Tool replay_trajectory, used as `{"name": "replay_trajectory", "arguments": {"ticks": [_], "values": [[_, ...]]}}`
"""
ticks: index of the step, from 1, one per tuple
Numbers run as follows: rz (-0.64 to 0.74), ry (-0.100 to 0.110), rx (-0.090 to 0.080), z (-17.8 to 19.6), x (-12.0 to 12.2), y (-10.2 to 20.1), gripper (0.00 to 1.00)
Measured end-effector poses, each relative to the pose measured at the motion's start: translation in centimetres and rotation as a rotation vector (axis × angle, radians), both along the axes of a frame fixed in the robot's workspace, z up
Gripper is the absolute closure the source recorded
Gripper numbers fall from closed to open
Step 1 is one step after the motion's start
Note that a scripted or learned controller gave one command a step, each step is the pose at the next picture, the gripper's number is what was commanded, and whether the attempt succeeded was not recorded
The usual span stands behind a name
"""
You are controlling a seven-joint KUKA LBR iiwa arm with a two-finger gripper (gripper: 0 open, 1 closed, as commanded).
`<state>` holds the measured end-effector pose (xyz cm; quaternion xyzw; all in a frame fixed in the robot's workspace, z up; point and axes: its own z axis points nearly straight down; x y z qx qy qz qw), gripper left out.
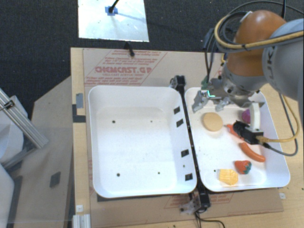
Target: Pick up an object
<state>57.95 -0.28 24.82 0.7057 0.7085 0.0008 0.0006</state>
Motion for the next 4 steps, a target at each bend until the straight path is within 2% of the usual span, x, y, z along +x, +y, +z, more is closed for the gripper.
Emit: {"name": "replay_trajectory", "arguments": {"ticks": [1,2,3,4], "values": [[-0.003,0.012,0.001,-6.8,-6.4,0.3,0.00],[-0.004,-0.004,-0.001,0.3,-9.3,-2.0,0.00],[0.002,-0.005,-0.002,-1.9,4.5,-3.5,0.00],[-0.003,0.009,0.001,-6.7,-1.1,-2.1,0.00]]}}
